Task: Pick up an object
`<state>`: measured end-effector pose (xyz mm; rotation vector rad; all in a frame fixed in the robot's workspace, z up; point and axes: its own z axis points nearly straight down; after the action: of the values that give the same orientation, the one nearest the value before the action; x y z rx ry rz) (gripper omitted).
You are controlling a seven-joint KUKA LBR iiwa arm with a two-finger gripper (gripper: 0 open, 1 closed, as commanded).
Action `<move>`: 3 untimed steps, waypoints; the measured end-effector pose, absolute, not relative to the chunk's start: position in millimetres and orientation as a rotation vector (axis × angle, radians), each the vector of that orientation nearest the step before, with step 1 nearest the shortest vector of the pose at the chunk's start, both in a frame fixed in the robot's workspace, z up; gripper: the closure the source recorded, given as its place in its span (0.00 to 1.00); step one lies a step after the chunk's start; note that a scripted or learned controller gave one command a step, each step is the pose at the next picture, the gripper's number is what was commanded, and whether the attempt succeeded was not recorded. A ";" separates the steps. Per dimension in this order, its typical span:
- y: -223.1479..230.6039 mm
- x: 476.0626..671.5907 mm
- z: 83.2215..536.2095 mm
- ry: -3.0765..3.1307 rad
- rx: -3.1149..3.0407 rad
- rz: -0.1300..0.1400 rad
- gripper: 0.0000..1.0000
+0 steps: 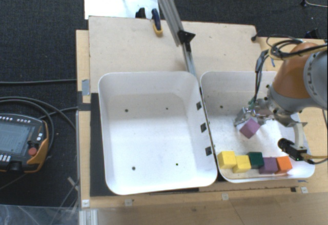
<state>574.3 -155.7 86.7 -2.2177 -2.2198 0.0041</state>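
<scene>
My gripper (249, 118) hangs over the middle of the right bin (228, 76), reaching in from the right under the orange band of the arm (294, 78). A light purple block (250, 128) sits tilted between its fingertips, and the fingers are shut on it. Along the bin's front wall lies a row of blocks: two yellow ones (227, 159) (242, 163), a green one (255, 159), a darker purple one (268, 165) and an orange one (283, 164).
The left bin (148, 76) stands beside the right one, sharing a wall with it. A slanted metal pole (171, 8) crosses the bench behind the bins. A teach pendant (20, 142) lies on the floor at the far left.
</scene>
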 end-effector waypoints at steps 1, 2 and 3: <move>-204.9 528.7 90.2 -2.215 -2.225 0.001 0.00; -201.9 532.4 101.5 -2.226 -2.221 -0.004 1.00; -129.6 565.8 132.3 -2.238 -2.208 -0.009 1.00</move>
<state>565.8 -129.6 132.3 -2.2081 -2.2376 -0.0086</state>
